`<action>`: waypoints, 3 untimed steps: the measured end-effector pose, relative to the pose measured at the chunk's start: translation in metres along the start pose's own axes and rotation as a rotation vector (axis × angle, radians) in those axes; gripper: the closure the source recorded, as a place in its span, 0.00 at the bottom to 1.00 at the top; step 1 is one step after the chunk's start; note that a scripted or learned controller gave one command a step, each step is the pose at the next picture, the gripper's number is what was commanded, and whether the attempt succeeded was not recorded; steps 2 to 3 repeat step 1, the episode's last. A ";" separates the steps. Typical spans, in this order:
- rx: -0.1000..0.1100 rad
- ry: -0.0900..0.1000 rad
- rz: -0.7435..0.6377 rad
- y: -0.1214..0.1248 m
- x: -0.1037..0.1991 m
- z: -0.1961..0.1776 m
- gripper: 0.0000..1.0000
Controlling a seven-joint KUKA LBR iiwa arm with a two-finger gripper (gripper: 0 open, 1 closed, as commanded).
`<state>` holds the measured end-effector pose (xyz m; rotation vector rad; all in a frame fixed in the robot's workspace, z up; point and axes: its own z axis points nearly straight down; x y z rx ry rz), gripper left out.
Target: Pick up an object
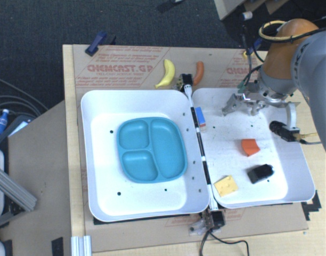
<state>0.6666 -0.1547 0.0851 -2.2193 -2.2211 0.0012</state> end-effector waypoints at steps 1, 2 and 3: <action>0.000 0.000 0.000 0.000 0.009 0.000 0.00; 0.000 0.000 0.000 0.000 0.009 0.000 0.00; 0.000 0.000 0.000 0.000 0.009 0.000 0.00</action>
